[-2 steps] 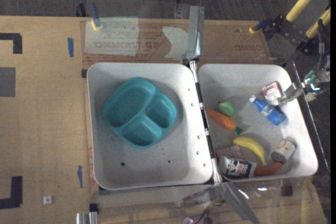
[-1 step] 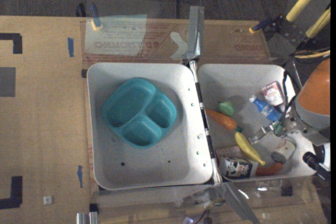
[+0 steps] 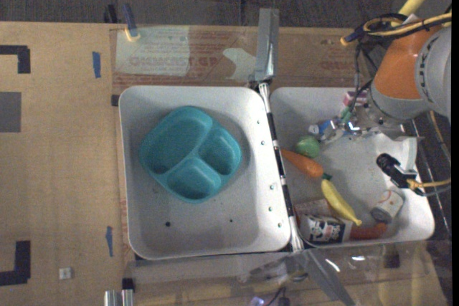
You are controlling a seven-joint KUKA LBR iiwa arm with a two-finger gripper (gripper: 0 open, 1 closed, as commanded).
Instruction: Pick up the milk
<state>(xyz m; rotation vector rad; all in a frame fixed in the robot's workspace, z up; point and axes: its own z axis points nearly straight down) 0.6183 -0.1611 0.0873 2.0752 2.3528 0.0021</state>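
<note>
The milk (image 3: 324, 227) is a small carton with a black-and-white print. It lies on its side in the front left corner of the right bin (image 3: 423, 226). My gripper (image 3: 331, 129) hangs over the back half of that bin, right beside a green fruit (image 3: 308, 147) and well behind the milk. Nothing shows in its grasp. The banana (image 3: 339, 201) and carrot (image 3: 303, 163) lie between the gripper and the milk.
A red sausage-like piece (image 3: 369, 231) and a small can (image 3: 387, 205) sit at the front right of the right bin. The left bin (image 3: 143, 226) holds a teal divided plate (image 3: 191, 153). A metal divider (image 3: 276, 168) separates the bins.
</note>
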